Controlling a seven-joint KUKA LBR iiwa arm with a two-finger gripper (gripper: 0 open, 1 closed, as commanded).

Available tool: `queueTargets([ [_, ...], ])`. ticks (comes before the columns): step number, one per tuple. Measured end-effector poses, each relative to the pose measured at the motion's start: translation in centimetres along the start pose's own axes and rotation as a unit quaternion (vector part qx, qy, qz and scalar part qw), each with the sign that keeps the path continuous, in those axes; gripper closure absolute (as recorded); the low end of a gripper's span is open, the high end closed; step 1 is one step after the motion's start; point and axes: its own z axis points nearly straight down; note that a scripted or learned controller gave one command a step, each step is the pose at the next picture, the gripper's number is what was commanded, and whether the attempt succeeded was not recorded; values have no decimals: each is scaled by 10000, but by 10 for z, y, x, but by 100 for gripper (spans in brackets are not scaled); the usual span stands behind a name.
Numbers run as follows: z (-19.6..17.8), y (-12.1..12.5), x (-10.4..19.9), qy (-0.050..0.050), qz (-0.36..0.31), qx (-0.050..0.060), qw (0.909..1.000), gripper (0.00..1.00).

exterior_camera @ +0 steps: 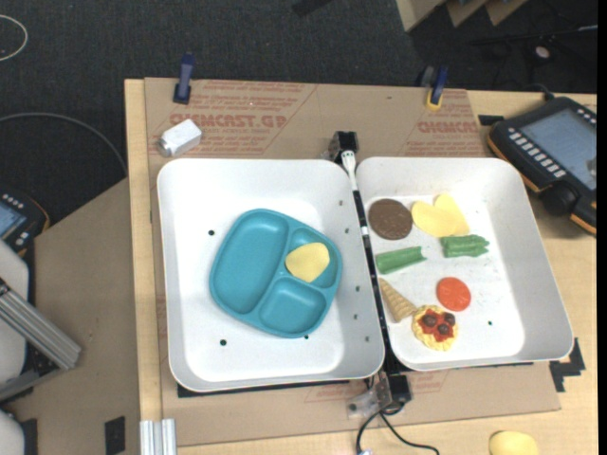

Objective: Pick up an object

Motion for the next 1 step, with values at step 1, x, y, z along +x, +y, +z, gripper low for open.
queueTargets([
  [1, 101, -33, -41, 43, 45, 150, 9999, 100],
])
